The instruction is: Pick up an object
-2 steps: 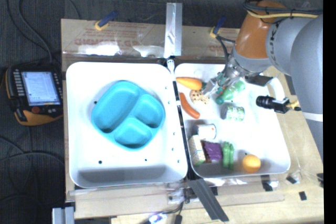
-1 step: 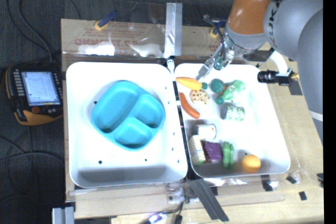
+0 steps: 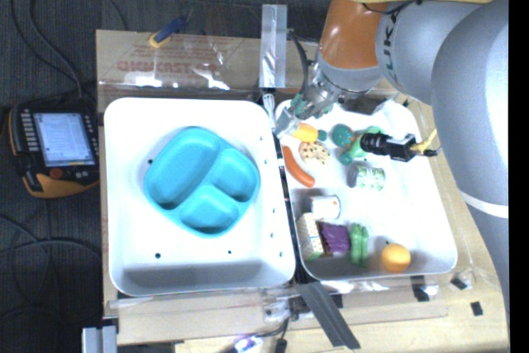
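My gripper (image 3: 299,108) hangs over the far left corner of the right bin (image 3: 430,211), just above a small yellow piece (image 3: 305,132). Close by lie a round speckled cookie (image 3: 312,151), an orange-red carrot-like stick (image 3: 297,168) and a teal ball (image 3: 340,134). Further toward the front of the bin are a small silver-green can (image 3: 367,177), a white cylinder (image 3: 325,204), a purple block (image 3: 335,237), a green piece (image 3: 358,244) and an orange fruit (image 3: 396,257). I see nothing held between the gripper's parts.
The left bin (image 3: 132,260) holds a blue divided tray (image 3: 202,179). A raised wall (image 3: 281,202) separates the two bins. A clear plastic bag (image 3: 178,62) lies behind the left bin. A teach pendant (image 3: 54,146) sits on the floor at the left.
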`<act>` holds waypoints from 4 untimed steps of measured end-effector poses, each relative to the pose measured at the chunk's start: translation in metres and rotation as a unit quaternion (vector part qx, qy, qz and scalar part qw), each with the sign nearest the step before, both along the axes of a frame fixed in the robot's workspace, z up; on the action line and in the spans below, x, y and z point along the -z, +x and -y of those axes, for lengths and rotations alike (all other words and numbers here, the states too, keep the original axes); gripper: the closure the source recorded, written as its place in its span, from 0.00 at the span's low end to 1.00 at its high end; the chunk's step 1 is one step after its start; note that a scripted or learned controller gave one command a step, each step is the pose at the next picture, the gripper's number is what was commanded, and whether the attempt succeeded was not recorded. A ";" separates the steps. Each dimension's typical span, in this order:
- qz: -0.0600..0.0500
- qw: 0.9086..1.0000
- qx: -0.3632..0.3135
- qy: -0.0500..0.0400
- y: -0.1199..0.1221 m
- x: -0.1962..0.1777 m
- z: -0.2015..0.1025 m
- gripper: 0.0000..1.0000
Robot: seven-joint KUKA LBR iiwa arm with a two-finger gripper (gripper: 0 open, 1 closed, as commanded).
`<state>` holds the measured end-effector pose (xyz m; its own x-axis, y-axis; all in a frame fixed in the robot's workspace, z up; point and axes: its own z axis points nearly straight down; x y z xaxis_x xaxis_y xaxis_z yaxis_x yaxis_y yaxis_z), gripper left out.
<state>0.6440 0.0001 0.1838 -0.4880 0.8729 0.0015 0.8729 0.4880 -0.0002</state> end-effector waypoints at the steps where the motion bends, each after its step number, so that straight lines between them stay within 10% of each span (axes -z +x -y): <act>1: 0.001 0.996 -0.091 -0.002 0.025 -0.123 0.052 1.00; 3: 0.000 0.986 -0.168 -0.001 0.005 -0.037 -0.084 1.00; 4: 0.001 0.951 -0.309 0.000 -0.011 -0.024 -0.167 1.00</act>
